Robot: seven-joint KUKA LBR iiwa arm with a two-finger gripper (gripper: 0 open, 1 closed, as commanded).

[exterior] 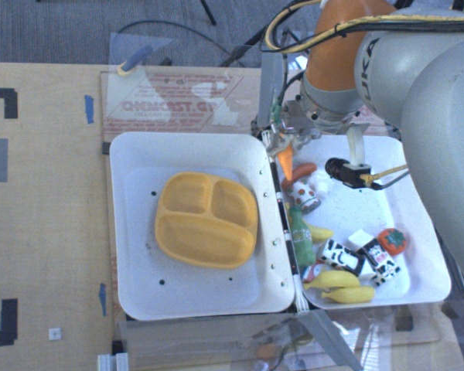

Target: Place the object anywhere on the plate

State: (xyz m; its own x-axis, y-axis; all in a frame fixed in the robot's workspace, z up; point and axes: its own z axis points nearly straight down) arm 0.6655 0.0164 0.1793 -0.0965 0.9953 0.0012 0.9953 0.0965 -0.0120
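A yellow plate (207, 219) with three compartments lies in the left bin (131, 230), and nothing rests on it. My gripper (281, 141) hangs over the far left corner of the right bin (425, 238), close to the wall shared by the two bins. Directly below it a small orange carrot-like piece (284, 163) lies or hangs at the bin's edge; I cannot tell whether it is gripped. The arm's orange band (342, 33) rises above the wrist.
Several toys fill the right bin: a red sausage (303, 171), a red-and-white can (306, 196), a green bottle (299, 236), bananas (342, 286), a black-and-white cow (342, 255) and a red tomato (393, 240). A black fitting with a cable (345, 171) lies near the wrist.
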